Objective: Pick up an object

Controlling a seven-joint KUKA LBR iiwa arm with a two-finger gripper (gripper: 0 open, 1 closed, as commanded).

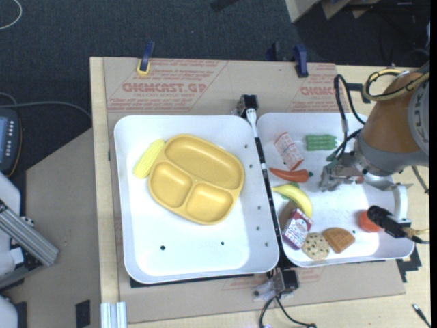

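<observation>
Several small objects lay in the right bin (382, 251), any of them open to picking: a red chili pepper (289, 174) near the bin's left wall, a yellow banana (295, 197) just below it, a red-and-white packet (287, 147) above the pepper, and a green ridged piece (319, 142) to the right of that packet. Along the bin's lower edge sat a dark red snack packet (295, 229), a speckled cookie (315, 246) touching it, and a brown toast-like piece (338, 238) just beside the cookie. A red-orange round thing (369, 221) lay near the right wall, partly behind a black part of the arm.

The tool (336, 176) hung low over the middle of the right bin, to the right of the pepper and banana and apart from both; nothing showed between its fingers, and whether they were spread or pressed together could not be told from this slant. The grey arm (392, 132) with its orange band reached in from the right.

The left bin (198, 258) held a yellow three-compartment tray (196, 178), with a yellow corn cob (149, 158) touching the tray's upper left rim. Both bins rested on the cardboard-covered bench (205, 87)
</observation>
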